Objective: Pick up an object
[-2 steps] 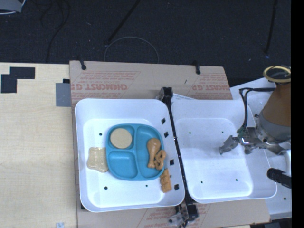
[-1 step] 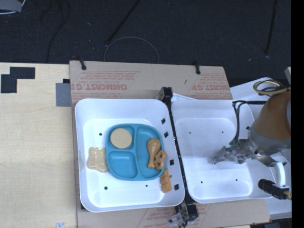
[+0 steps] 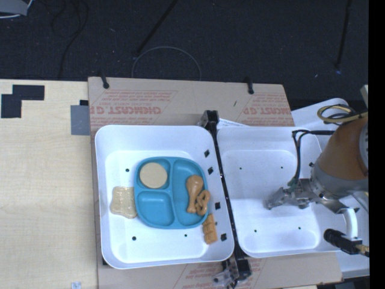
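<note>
So the gripper [image 3: 275,200] is sitting low in the right bin [image 3: 264,161], fingers pointing toward the divider between the two bins. Honestly can't tell if the fingers are spread or pressed together, they're just a small grey blur from up here, and I see nothing between them.

All the stuff is well off to the far side of those fingers, across the divider in the left bin [image 3: 114,146]: a blue tray [image 3: 157,212] holding a round tan disc [image 3: 153,175] and a drumstick-looking piece [image 3: 195,189], a pale cracker-ish piece [image 3: 123,201] touching the tray's outer edge, and a small brown chunk [image 3: 209,230] nearest the fingers.
</note>
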`<state>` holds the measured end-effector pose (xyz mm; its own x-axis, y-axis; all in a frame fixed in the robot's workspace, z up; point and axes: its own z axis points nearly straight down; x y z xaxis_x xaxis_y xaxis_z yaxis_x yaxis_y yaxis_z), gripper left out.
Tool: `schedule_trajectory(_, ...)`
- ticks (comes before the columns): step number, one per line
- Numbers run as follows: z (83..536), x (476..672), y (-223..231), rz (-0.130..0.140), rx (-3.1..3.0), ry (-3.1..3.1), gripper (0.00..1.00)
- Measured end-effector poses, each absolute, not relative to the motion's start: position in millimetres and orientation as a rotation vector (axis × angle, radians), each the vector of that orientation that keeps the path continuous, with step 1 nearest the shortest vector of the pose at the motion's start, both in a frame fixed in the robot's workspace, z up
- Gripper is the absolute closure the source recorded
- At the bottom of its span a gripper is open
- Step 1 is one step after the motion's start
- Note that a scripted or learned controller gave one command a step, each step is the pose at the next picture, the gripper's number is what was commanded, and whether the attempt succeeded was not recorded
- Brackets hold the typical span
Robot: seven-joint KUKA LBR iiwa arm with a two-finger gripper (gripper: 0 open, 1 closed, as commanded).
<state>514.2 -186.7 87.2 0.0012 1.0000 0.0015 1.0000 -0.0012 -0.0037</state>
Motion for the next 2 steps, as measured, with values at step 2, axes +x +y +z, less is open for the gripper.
schedule_trajectory(2, 140.6, 514.6, -188.6, -0.001, -2.221, -2.223, 1.0)
